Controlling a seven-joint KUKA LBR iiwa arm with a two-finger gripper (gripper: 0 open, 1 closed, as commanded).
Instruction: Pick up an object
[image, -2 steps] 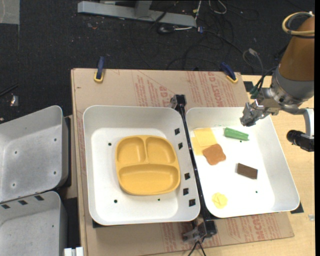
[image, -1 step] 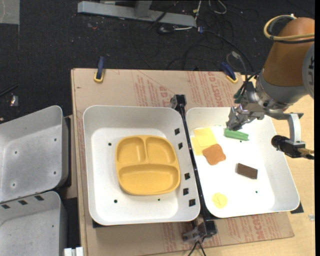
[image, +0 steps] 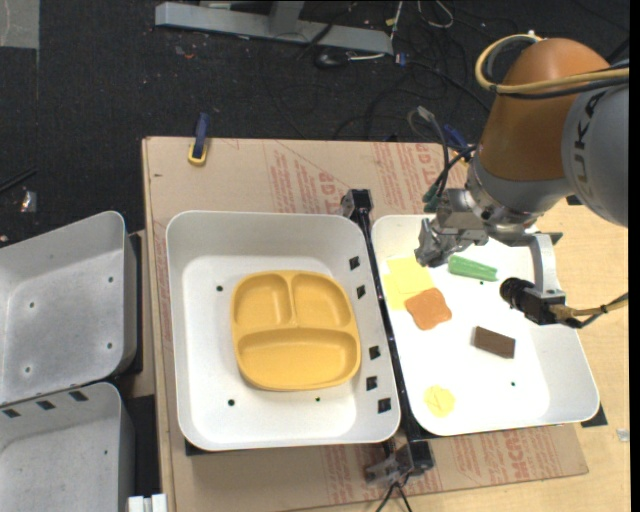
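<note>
Red lettering is printed across the cardboard sheet (image: 300, 180) under the bins, but it runs reversed and too faint to read; a few pale letters on the arm's grey casing near the right edge are cut off.

The claw (image: 436, 248) hangs over the far left part of the right bin (image: 560, 400); whether it is spread or pressed together cannot be told from this angle.

Just right of the claw lies a green bar (image: 472, 268), its long axis running left to right with a slight downward tilt. Just below the claw lies a pale yellow flat piece (image: 402, 280), and touching its lower corner an orange piece (image: 428, 309). Further below and to the right sits a brown block (image: 493, 342), long axis roughly left to right. Well below the claw rests a small yellow round piece (image: 439, 401).

Left of the claw, the left bin (image: 190, 300) holds a yellow divided plate (image: 296, 330).
</note>
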